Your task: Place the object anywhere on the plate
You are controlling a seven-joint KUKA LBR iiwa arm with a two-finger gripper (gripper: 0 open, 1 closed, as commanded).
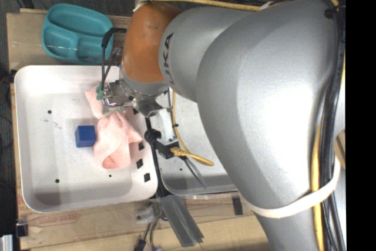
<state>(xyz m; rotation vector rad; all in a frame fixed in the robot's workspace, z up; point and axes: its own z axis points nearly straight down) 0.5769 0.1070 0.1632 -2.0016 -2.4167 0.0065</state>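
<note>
A teal divided plate (75, 32) rests beyond the far left corner of the left white bin (35, 144). Inside that bin, a small blue cube (85, 136) lies near the middle. A crumpled pink cloth (116, 141) lies right beside the cube on its right and stretches up toward the bin's far side. My gripper (110, 97) hangs low over the upper end of the cloth, under the orange band of the wrist (147, 38). The wrist hides its tip, so contact with the cloth is unclear.
The grey arm (252, 97) covers nearly all of the right bin (188, 182). Cables and a yellow wire (191, 156) hang along the wall between the bins. The bench's wooden edge (53, 217) runs below the left bin.
</note>
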